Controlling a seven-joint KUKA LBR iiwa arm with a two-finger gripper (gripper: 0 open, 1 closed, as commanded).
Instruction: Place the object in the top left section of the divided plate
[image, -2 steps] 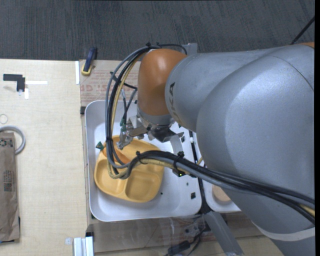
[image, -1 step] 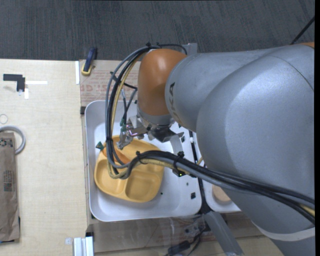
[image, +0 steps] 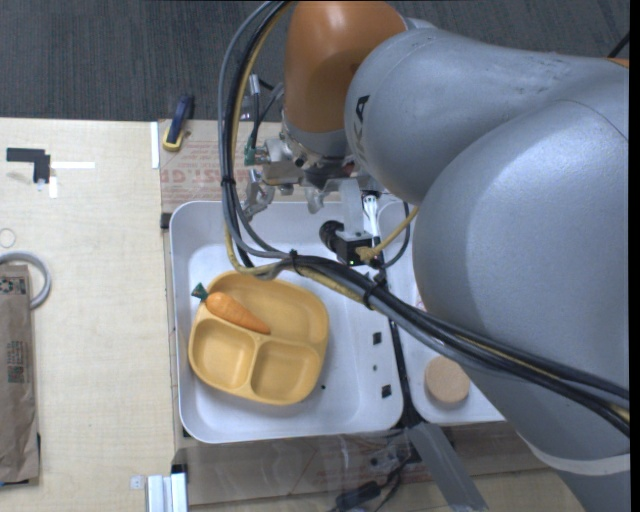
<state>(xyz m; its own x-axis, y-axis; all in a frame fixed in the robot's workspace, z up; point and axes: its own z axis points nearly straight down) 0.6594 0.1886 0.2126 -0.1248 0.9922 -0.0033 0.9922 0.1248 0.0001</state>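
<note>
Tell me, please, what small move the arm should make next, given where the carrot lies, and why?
Probably lift clear and finish: the carrot lies in the yellow divided plate, in its large upper section toward the top left, with the gripper above the bin's far rim.

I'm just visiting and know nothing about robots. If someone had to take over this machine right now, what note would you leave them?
Gripper: above the far end of the left bin, hidden under the wrist; open or shut cannot be told.
Toy carrot: lying in the yellow divided plate, in its large upper section, towards the left side.
Round wooden disc: in the right bin, apart from the plate.
Done: the carrot looks placed on the plate.
Left: confirm that section counts as top left, then pull the arm back.
</note>
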